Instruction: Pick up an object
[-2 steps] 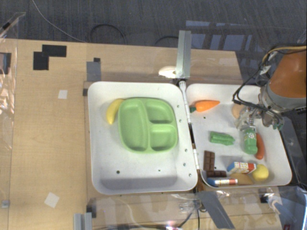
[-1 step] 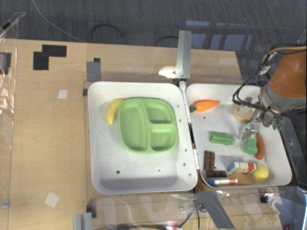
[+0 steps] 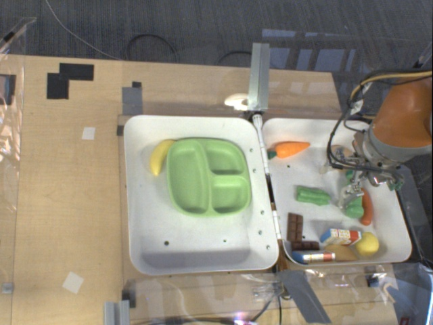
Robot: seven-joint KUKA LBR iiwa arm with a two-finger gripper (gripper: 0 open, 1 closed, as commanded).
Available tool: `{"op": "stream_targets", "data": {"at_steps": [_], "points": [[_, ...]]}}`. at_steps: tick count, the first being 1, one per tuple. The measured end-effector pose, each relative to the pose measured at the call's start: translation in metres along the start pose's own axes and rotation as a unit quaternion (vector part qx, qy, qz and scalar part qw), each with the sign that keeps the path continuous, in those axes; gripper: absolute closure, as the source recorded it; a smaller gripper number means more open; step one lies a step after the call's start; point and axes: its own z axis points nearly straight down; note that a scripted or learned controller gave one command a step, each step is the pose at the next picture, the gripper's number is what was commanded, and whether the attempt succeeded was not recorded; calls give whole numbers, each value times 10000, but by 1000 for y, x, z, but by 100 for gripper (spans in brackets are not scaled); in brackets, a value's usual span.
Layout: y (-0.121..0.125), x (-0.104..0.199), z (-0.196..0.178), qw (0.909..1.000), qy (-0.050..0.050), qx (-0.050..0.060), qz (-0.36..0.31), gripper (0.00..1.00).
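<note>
The gripper (image 3: 353, 193) hangs low over the right bin (image 3: 318, 135), at its right side; whether it is open or shut I cannot tell. Directly under it lie a small green piece (image 3: 354, 210) and a red-orange sausage-like item (image 3: 367, 208), touching each other, the latter's long axis running far to near. The green block (image 3: 312, 196) lies just left, the carrot (image 3: 289, 149) farther off
</note>
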Motion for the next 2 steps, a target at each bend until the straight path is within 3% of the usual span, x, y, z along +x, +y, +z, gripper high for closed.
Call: {"op": "stream_targets", "data": {"at_steps": [1, 2], "points": [[1, -5, -12, 10000, -53, 2, -8, 100], [-24, -38, -81, 9610, 17, -30, -2765, 100]]}}
